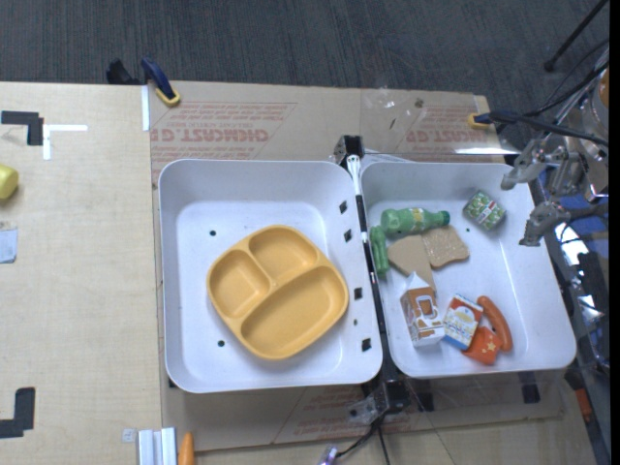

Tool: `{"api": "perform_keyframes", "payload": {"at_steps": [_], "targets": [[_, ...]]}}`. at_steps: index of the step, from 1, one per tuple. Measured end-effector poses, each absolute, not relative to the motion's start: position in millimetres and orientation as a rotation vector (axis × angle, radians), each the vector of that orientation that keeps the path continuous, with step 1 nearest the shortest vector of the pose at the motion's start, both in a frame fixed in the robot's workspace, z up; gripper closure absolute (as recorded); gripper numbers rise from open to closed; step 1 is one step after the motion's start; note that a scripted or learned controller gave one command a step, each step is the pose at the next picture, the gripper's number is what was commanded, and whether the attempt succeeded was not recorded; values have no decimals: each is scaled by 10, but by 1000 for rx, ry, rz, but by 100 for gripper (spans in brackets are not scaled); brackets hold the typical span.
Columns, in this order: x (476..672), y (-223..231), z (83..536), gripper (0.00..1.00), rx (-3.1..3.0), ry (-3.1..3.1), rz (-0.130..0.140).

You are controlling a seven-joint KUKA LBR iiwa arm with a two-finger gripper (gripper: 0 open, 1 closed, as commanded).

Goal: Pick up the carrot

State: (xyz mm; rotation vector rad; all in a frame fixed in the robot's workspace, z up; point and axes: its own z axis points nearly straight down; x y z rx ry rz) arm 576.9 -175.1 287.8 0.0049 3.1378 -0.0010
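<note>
looks like a robotics lab: two white bins (266, 177) clamped onto cardboard sheeting (252, 124) on a plywood bench (77, 289), black tape markers (24, 124), loose cables (552, 119), grey carpet (291, 22) beyond.

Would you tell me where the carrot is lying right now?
The carrot lies in the right-hand bin, near its front right corner, touching the small orange and white carton on its left.

Left bin (174, 289) holds a yellow divided plate (278, 291). Right bin (542, 298): carrot (491, 330) at near right, touching a small carton (462, 322); green bottle (413, 221), bread slices (431, 250) behind. Tool (535, 194) over the right rim, well apart from carrot.
</note>
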Motion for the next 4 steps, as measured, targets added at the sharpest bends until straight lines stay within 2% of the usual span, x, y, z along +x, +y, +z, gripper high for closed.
{"api": "perform_keyframes", "payload": {"at_steps": [1, 2, 3, 4], "targets": [[6130, -1336, 978, 0, -153, 3135, -1], [5833, -1061, 928, 0, 237, 3130, -1], [5290, -187, 1925, 0, -133, 3133, 0], [5100, 1023, 1212, 0, 158, 3136, 1]]}}
